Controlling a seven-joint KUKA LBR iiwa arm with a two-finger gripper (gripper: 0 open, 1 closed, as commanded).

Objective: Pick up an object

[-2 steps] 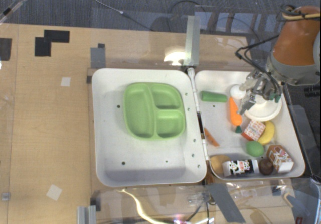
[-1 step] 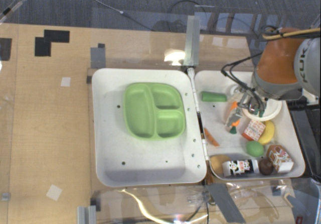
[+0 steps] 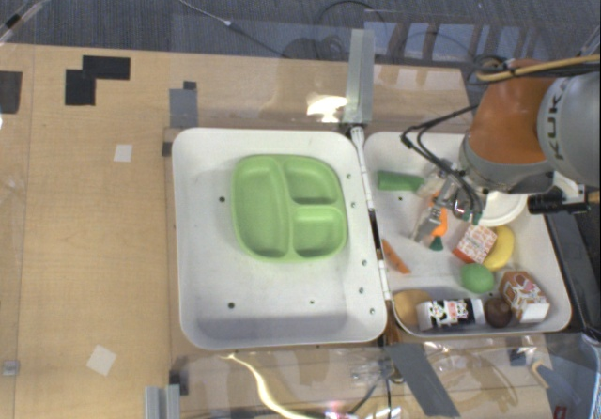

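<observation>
Two shallow white bins are sitting side by side on the wooden bench, seen from above at a slant. Lying in the middle of the left bin (image 3: pixel 202 300) is a green divided plate (image 3: pixel 286 206), with one long compartment on its left and two smaller ones on its right. Reaching in from the right, the grey arm with its orange band (image 3: pixel 507 121) is hanging over the far part of the right bin (image 3: pixel 554 318), and the gripper (image 3: pixel 449 204) is pointing down and leftward over the bin's middle. Whether its jaws are spread or pressed together I cannot tell, since the metal parts are blurring together at this size. Just below the gripper a small orange-and-green piece (image 3: pixel 434 226) is lying, and whether the gripper is touching it is not clear. A green block (image 3: pixel 400 181) is resting to the far left of the gripper, and an orange carrot-like piece (image 3: pixel 397 258) is lying near the bin's left wall. To the right, a red-and-white carton (image 3: pixel 474 243) is sitting just beside a yellow banana (image 3: pixel 501 247), with a green lime (image 3: pixel 477 278) nearer. Along the near wall are lying a black-and-white bottle (image 3: pixel 449 313), a dark round item (image 3: pixel 498 312) and a brown-and-white box (image 3: pixel 524 296).
</observation>
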